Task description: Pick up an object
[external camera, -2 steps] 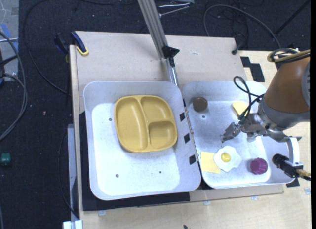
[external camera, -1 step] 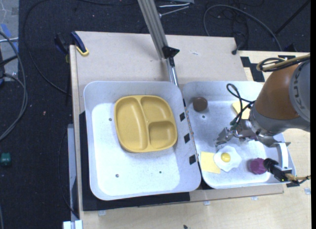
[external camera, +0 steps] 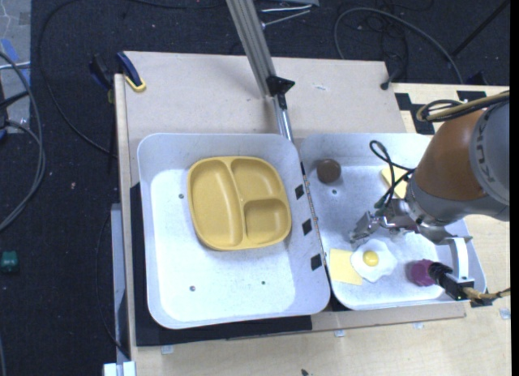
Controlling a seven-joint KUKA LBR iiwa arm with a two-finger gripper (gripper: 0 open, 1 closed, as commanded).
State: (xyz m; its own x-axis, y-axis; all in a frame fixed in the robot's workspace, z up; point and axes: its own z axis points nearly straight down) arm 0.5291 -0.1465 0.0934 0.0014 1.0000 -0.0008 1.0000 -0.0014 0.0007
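The gripper (external camera: 365, 228) hangs just above the fried egg (external camera: 372, 260), fingers seemingly spread and grasping nothing, no writing legible

a yellow divided plate (external camera: 240, 202) lies in the left bin (external camera: 162, 285). in the right bin (external camera: 349, 151) the gripper (external camera: 366, 227) hangs low, just above a toy fried egg (external camera: 373, 260), with a yellow cheese slice (external camera: 344, 267) touching the egg's left side. a brown round piece (external camera: 328, 171) sits near the back and a purple piece (external camera: 420, 272) lies right of the egg.
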